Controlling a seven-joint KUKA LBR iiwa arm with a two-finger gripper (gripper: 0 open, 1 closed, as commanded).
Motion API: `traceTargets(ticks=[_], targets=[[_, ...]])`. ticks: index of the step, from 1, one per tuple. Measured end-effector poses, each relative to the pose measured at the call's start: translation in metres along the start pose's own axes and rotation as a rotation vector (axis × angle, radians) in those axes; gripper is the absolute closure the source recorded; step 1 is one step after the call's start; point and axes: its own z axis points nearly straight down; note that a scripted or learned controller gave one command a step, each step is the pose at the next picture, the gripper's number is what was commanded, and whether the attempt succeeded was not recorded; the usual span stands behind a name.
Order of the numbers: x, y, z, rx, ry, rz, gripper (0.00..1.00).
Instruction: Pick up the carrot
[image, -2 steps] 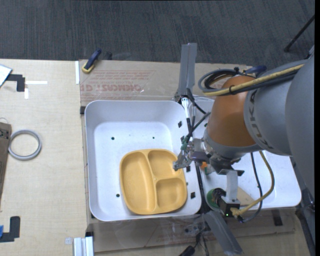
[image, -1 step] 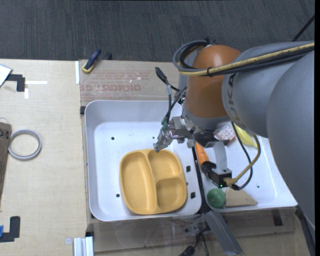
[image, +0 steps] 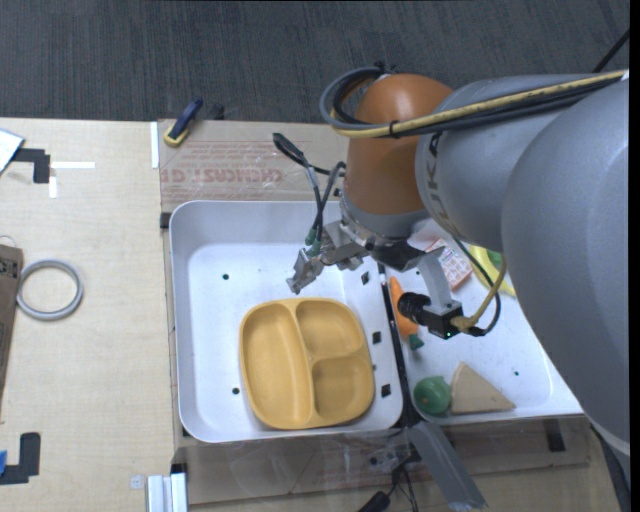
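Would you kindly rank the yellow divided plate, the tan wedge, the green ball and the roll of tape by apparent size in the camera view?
1. Yellow divided plastic plate, clearly largest.
2. Grey roll of tape and tan wedge-shaped block: look alike, not ranked.
3. Small green ball, smallest.

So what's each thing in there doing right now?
carrot: lying in the right bin, partly hidden by the arm, not held.
yellow divided plate: flat in the left bin, nothing in its compartments.
green ball: resting in the right bin.
tan wedge: lying beside the ball.
tape roll: flat on the bench.
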Motion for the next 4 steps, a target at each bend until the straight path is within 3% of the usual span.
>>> traceTargets(ticks=[1, 2, 3, 4], targets=[[-0.001, 0.0, -0.008, 0.002, -0.002, 0.001, 1.0], [-0.034, 0.008, -0.156, -0.002, -0.001, -0.022, 1.0], [0.005, 0.014, 0.086, -0.002, 0.001, -0.036, 1.0], [-0.045, -0.008, -0.129, -0.001, 0.0, 0.099, 1.0]])
